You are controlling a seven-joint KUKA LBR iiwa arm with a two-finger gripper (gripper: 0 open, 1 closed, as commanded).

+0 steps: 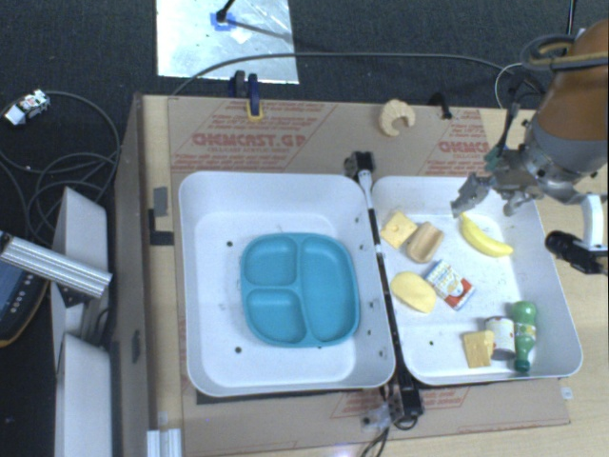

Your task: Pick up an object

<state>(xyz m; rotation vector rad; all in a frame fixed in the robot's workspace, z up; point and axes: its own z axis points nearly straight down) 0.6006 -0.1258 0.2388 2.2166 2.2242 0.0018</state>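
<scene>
My gripper hangs over the far side of the right bin, its two fingers spread open with nothing between them. A yellow banana lies just below and in front of the fingers. Further left in that bin sit a yellow cheese wedge, a tan bread piece, a yellow lemon-like piece and a small red and white packet. At the near right corner lie a tan block and a green bottle.
The left bin holds a blue divided plate. A tan pastry-like toy lies on the cardboard behind the bins. A blue and yellow clamp stands at the back edge. Cables run along the left floor.
</scene>
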